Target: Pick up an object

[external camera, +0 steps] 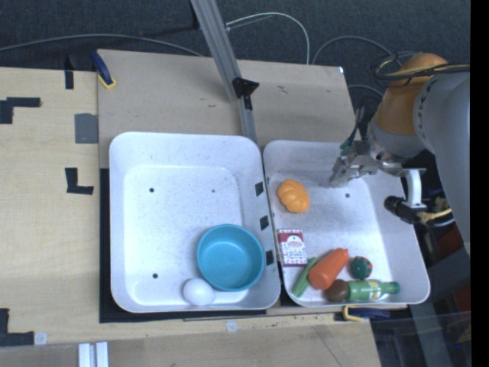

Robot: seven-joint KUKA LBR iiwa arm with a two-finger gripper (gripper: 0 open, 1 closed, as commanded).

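I take the orange pastry (293,196) in the right bin (382,228) as my likeliest target, lying alone near its left wall. My tool (341,173) hangs just right of it; I cannot tell its state. Other toys crowd the near corner.

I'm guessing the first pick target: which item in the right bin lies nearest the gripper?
The orange lumpy toy, alone in the bin's upper half just left of the gripper; the other items cluster at the bottom edge.
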